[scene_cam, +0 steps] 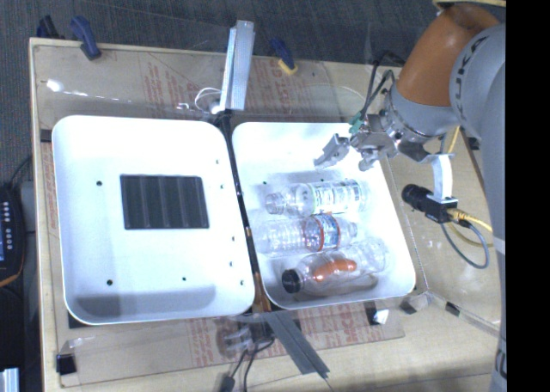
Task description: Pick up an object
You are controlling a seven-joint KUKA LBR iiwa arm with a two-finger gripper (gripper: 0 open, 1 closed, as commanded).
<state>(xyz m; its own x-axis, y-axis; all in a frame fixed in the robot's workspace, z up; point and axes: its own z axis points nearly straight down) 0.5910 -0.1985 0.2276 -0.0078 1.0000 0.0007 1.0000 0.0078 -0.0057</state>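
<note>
Lying in the right bin (391, 235), three clear plastic bottles (314, 197), left bin (77, 210) fitted with a dark grille (163, 201), tool (348, 151) spread apart above the bottles, nothing gripped, bottle outlines blurred.

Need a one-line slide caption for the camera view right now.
Open tool hovers over the right bin above three bottles; left bin holds a dark pad.

High slanted view over both bins (225, 137)

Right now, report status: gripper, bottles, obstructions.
Gripper open, holding nothing, over right bin far end. Three bottles lying untouched in it. Nothing in the way.
</note>
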